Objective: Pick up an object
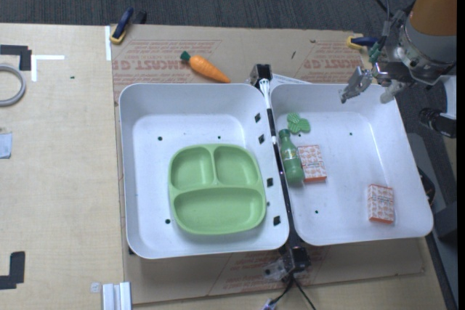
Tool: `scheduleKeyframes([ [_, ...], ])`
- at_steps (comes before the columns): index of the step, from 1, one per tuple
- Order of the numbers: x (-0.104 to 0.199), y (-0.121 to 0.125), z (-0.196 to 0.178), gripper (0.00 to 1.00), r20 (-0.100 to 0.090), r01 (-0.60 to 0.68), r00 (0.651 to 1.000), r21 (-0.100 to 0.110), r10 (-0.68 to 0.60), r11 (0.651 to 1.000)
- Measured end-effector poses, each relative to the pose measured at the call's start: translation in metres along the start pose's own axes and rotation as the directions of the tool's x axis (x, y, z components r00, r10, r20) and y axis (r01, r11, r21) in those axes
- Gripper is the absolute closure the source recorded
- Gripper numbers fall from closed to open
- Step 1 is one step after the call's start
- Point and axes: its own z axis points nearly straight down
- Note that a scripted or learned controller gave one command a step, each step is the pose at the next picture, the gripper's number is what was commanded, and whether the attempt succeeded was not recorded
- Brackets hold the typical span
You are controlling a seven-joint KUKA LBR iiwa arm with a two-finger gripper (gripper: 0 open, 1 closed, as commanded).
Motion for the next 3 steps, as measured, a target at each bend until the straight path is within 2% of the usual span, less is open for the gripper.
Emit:
scheduleKeyframes([
  [1, 0.07, -0.025, 0.069, 0.0, 0.0, -0.086, 0.996, 0.0, 0.086, 0.996],
  [2, 0.12, -0.082, 0.069, 0.0, 0.0, 0.063, 0.998, 0.0, -0.063, 0.998],
  [3, 0.12, -0.082, 0.069, 0.0, 0.0, 0.063, 0.998, 0.0, -0.063, 0.998],
])
